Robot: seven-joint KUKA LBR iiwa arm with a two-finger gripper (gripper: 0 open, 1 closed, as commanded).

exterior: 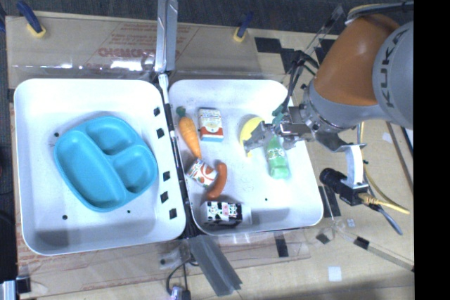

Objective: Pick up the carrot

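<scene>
Carrot [188, 135] lies in the right bin [299, 211], close to that bin's left wall and in its upper left part, its green stub toward the far edge and its orange body slanting down toward the near side. Just to its right stands a small carton [210, 124] with a red and white front, apart from the carrot by a narrow strip of white floor. Below the carrot sits a round orange and white object [202, 173], and touching that on its right is a reddish sausage-shaped piece [219, 180]. Nearer the front wall rests a small black and white box [223, 211]. A yellow lemon-like fruit [249, 130] lies near the middle of the bin, and a green bottle [277, 159] lies to its right, its length running roughly from far to near. The gripper [259, 139] reaches in from the right over this bin, hanging between the yellow fruit and the green bottle and well apart from the carrot; the view does not settle whether the claw is released or clenched, and nothing can be made out as grasped in it. Behind it rise the grey wrist and the orange band [351, 60] of the arm. The left bin [28, 172] holds a blue divided tray [105, 161] with three compartments, resting at a slant.
</scene>
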